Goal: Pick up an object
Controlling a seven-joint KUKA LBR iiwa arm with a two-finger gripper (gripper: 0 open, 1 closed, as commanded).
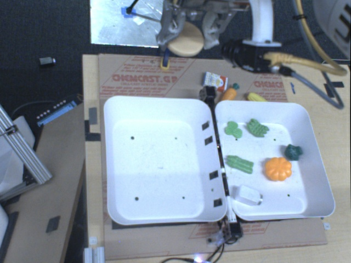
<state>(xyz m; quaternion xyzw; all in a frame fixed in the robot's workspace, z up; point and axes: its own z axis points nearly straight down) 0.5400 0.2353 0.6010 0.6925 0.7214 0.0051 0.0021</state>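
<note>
The robot's metal two-finger hand [185,37] is hanging above the far edge of the surface [66,147], at about twelve o'clock from the two shallow white plastic bins, and is gripping a flat round tan disc [186,40] between its two fingers [167,32]. The disc is sitting clear of both bins, over the brown cardboard sheet [142,76] that is lying under them.

The left white bin [112,147] is lying beside the right white bin [315,163], their inner rims touching. Inside the right bin, a small green lumpy toy [233,129] and a green leafy toy [256,127] are resting near the twelve o'clock side. A green ridged toy [239,164] is lying near the centre, with an orange pumpkin-shaped toy [278,169] at its three o'clock. A dark green toy [293,152] is sitting at about one o'clock from the pumpkin, near the rim. A clear, pale piece [248,195] is lying toward six o'clock.

Beyond the right bin's far rim, an orange carrot-shaped toy [229,93] and a small yellow piece [255,97] are lying on the cardboard.
</note>
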